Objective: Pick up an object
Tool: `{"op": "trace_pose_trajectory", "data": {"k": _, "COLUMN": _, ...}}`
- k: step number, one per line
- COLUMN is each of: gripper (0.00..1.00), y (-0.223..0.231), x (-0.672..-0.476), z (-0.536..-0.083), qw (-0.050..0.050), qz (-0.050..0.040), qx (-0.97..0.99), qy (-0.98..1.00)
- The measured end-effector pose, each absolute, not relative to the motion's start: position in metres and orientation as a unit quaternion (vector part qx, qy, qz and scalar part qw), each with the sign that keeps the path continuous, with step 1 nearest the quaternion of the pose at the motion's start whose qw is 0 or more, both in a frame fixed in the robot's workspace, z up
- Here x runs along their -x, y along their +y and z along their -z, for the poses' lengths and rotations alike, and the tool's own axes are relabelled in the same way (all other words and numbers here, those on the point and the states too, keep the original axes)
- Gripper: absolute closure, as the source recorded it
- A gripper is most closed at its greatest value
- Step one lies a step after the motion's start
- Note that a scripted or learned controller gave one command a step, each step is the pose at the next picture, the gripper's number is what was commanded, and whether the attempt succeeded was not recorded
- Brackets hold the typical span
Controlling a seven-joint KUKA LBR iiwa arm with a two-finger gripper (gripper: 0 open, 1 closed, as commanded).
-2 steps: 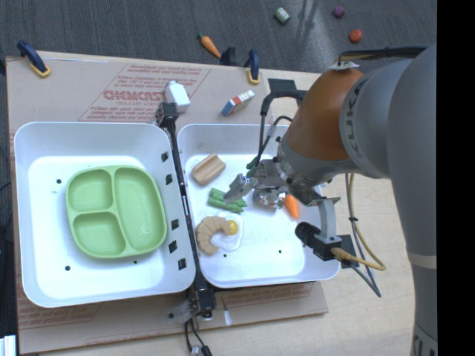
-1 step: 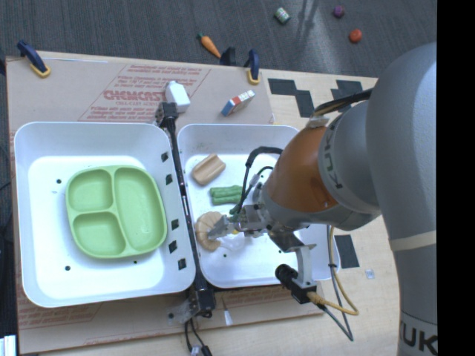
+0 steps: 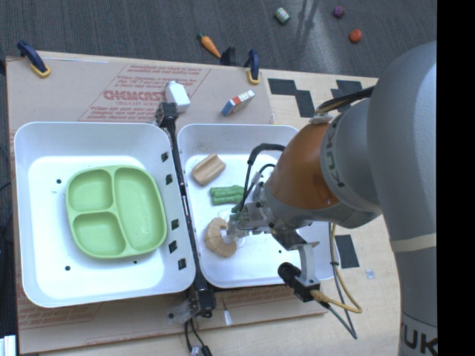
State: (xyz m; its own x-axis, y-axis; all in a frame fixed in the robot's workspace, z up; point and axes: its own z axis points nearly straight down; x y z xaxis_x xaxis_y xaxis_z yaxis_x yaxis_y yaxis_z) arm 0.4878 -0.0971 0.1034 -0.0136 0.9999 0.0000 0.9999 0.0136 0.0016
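camera view: the gripper (image 3: 239,227) hangs low in the right bin (image 3: 245,277), its tip just beside the upper right edge of the croissant (image 3: 220,237). the wrist and orange band cover the fingers from above, so whether they are spread or closed i cannot tell, and nothing can be seen between them.

the croissant lies to the lower left of the fingers, touching or nearly touching them; which of the two is unclear. the green pod (image 3: 226,193) lies just above the fingers, and the bread roll (image 3: 208,169) sits further up and to the left of them, well apart. the left bin (image 3: 30,221), far to the left of the fingers, holds a green divided plate (image 3: 115,211).

as a judgement, the croissant is the nearest candidate. it looks like a light toy food piece, probably hollow plastic or foam, stiff enough not to crush, with a smooth curved skin that could slip out of a narrow pinch. the best hold looks to be across its thick middle, fingers straddling the short width, not on the tapered ends, where it would likely twist or roll away.
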Motion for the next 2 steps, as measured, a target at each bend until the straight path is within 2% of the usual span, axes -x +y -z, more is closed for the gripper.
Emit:
{"op": "trace_pose_trajectory", "data": {"k": 1, "gripper": 1.0, "y": -0.085, "x": -0.486, "z": -0.215, "qw": 0.001, "qz": -0.0007, "qx": -0.705, "qy": 0.709}}
{"op": "trace_pose_trajectory", "data": {"k": 2, "gripper": 1.0, "y": -0.113, "x": -0.513, "z": -0.253, "qw": 0.002, "qz": -0.0006, "qx": -0.705, "qy": 0.709}}
